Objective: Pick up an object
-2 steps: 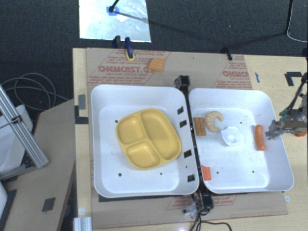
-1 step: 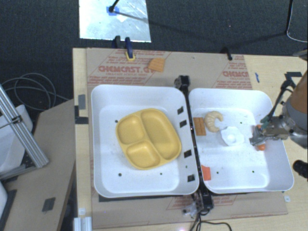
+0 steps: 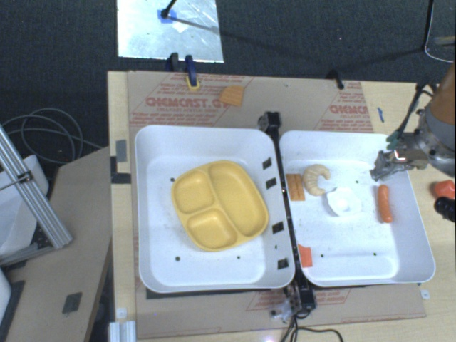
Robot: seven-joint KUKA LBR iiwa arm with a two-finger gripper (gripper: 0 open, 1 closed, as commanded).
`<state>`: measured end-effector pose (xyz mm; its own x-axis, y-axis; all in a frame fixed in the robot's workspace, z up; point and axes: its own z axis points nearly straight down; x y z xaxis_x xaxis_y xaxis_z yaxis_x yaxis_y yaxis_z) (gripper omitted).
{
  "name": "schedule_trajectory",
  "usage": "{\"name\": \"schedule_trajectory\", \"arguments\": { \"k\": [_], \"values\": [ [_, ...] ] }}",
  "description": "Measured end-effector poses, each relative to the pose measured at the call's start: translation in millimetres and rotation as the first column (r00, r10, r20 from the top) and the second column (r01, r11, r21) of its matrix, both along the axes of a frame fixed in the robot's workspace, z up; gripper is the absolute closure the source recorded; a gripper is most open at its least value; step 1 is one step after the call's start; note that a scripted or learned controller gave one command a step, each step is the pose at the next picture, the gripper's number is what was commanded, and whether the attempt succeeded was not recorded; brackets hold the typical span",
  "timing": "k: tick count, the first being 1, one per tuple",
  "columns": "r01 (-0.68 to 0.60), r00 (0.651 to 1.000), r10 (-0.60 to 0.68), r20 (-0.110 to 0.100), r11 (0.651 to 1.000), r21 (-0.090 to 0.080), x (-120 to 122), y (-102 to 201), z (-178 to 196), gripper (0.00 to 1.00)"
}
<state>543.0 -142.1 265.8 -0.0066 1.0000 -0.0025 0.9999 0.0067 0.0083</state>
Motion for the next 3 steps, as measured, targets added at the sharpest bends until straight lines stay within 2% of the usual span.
{"name": "schedule_trajectory", "arguments": {
  "k": [1,2,3],
  "values": [
    [0.003,1.0,-0.003,-0.005,1.0,0.002,-3,0,-2,0.0],
    [0.01,1.0,-0.01,-0.013,1.0,0.004,-59,-38,-81,0.0],
    [0.003,1.0,-0.003,0.011,1.0,-0.006,-55,-67,112,0.0]
  ]
}}
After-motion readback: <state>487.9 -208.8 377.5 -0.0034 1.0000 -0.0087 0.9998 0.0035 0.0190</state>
